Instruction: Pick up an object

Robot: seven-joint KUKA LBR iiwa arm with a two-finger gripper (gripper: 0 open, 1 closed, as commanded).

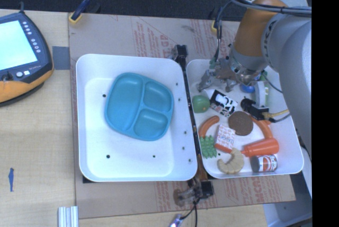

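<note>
— Where is your tool right now?

— My tool [217, 78] hangs over the far left corner of the right bin [294, 165], low above its floor. My arm [253, 29] comes in from the right, and the orange band sits just above the wrist.

— Is the tool grasping anything?

— I cannot tell. The metal parts under the wrist are small and blurred together from this height, and I see nothing clearly between them.

— Which things lie nearest to it?

— A small black and white block [223, 102] lies just below the tool, on the near side, and a green ball [201, 103] sits beside that, against the bin's left wall. Both are near the tool, but I cannot say whether either touches it.

— And the rest of that bin?

— Further toward the near edge: a brown disc [241, 123], a white packet with red print [225, 137], a curved orange sausage [207, 125], a knobbly green piece [207, 147], an orange carrot [261, 146], a bitten biscuit [231, 163] and a small can [264, 163]. All of these lie well apart from my tool.

— What about the left bin?

— The left bin [87, 114] holds a blue divided plate [140, 106], lying flat near its middle. On the tabletop [37, 146] at the far left rests a handheld screen [21, 56] with an orange casing.
</note>
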